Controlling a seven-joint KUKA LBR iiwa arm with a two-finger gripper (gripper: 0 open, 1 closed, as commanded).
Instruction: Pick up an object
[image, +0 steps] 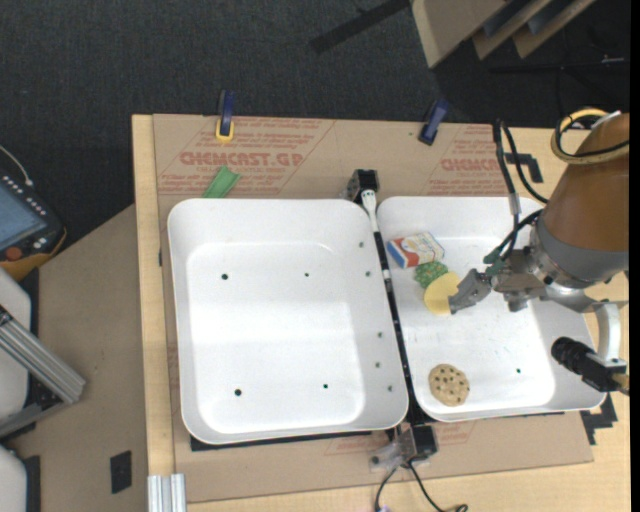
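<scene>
Left bin: shallow white plastic bin (200, 300), nothing in it.
Right bin: matching white bin (520, 385) holding every object.
Far items: small white, red and blue carton (415, 249), green leafy piece (431, 273) just beside it.
Yellow piece: rounded yellow object (438, 294), touching the gripper tip.
Near item: round speckled cookie (449, 383), well apart.
Gripper: grey two-finger gripper (466, 293); cannot tell its state.

I see dark carpet floor (150, 60) around a cardboard-covered bench (300, 150) with red print. Blue clamp (225, 112) and another clamp (434, 122) on its far edge. Aluminium rail (40, 355) at left; a screen device (20, 215), possibly a pendant. Cardboard box (500, 25) top right.
</scene>
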